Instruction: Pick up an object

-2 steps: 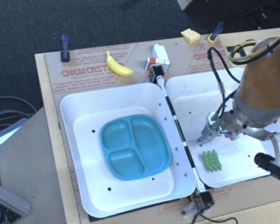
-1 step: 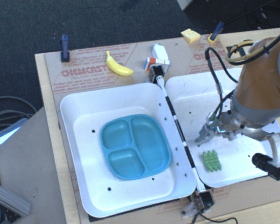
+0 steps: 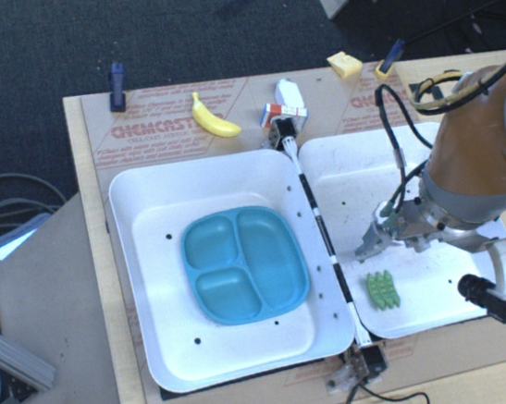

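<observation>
Gripper is hovering in right bin, just at 12 o'clock of green object; fingers' state I cannot tell.

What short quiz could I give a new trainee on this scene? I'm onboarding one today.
1. True or false: the blue tray lies in the left bin.
2. Which lies in the right bin? A) banana B) green object C) blue tray
3. Fill in: the gripper hangs above the ____ bin.

Key: 1 true; 2 B; 3 right.
</observation>
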You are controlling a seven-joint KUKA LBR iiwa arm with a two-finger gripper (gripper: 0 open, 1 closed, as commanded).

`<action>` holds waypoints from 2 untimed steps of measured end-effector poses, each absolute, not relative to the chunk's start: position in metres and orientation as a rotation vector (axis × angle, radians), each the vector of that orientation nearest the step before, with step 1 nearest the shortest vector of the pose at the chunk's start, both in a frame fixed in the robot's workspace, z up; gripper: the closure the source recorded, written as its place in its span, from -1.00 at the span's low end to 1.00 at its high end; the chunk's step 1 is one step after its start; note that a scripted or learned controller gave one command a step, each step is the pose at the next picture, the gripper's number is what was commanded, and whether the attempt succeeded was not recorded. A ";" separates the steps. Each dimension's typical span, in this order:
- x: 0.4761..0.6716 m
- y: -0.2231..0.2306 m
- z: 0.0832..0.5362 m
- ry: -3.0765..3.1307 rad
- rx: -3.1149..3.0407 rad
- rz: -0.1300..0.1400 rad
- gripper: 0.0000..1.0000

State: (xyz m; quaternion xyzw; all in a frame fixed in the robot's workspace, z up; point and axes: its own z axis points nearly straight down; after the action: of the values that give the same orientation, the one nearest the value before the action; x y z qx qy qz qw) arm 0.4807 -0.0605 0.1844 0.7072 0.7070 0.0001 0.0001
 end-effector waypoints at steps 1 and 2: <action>0.479 -0.091 0.111 2.221 2.224 -0.001 -1.00; 0.479 -0.093 0.084 2.223 2.224 -0.001 -1.00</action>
State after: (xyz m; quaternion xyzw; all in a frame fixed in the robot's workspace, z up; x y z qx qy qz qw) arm 0.4786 -0.0926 0.0842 0.7072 0.7070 -0.0003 -0.0012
